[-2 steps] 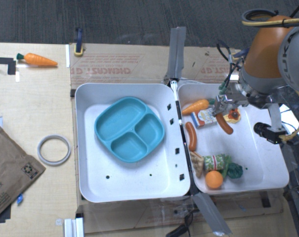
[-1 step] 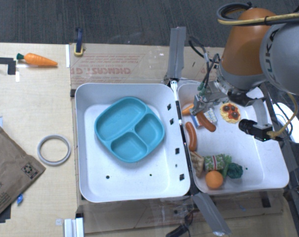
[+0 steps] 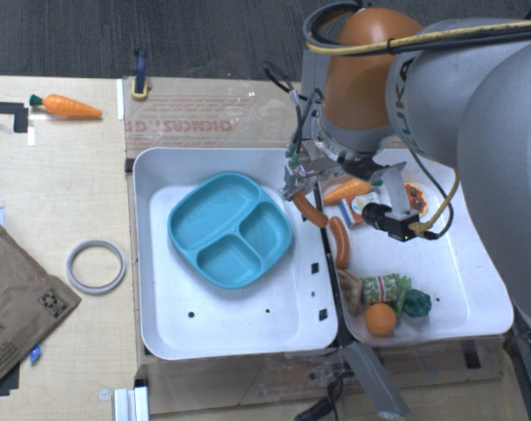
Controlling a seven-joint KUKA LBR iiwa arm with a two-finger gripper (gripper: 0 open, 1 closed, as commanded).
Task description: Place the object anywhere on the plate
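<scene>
1. The object appears to be an orange-brown sausage-like piece hanging at a slant just under the gripper, over the divide between the two white bins. Its upper end sits at the fingertips, but the wrist hides the contact, so I cannot tell whether it is truly pinched.
2. If the hold is only on that tip, the piece could swing or slide out during the move left and drop onto the left bin floor short of the plate.
3. The blue three-compartment plate lies tilted in the left bin, its near corner just beside the hanging piece (a short carry, in my judgement). A low pass could clip its raised rim and shove it.
4. A second sausage lies in the right bin close below; a carrot sits beside the wrist. Either could be nudged.
5. An orange ball and a green item lie well apart, out of harm's way.
</scene>
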